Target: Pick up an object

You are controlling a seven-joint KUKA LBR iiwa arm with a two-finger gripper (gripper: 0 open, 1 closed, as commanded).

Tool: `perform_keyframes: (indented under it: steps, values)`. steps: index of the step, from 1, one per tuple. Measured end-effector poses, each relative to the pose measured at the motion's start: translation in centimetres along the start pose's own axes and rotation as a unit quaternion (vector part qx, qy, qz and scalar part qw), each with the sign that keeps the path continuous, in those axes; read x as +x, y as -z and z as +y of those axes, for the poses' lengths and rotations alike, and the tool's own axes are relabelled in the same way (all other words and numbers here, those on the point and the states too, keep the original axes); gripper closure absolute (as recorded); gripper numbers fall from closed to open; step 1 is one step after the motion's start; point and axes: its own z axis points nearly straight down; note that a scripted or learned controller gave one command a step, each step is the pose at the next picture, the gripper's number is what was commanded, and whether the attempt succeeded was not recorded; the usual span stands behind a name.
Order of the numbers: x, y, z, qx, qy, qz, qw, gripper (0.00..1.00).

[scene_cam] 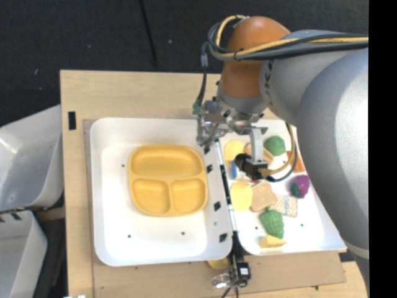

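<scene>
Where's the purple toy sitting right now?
In the camera view, the purple toy lies in the right bin, near its right side, just right of the checkered cracker and below the arm.

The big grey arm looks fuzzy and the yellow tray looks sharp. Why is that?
In the camera view, the arm sits close to the lens, so its grey shell blurs, with a soft glare on its orange band; the yellow divided tray lies further away, in focus, evenly lit with only faint shadows.
</scene>
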Motion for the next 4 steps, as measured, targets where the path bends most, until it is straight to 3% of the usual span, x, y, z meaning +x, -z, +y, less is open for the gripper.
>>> perform_keyframes:
  steps: [4]
  values:
    - [1.4, 7.9, -2.5, 0.003, -0.003, -0.001, 1.0, 1.0]
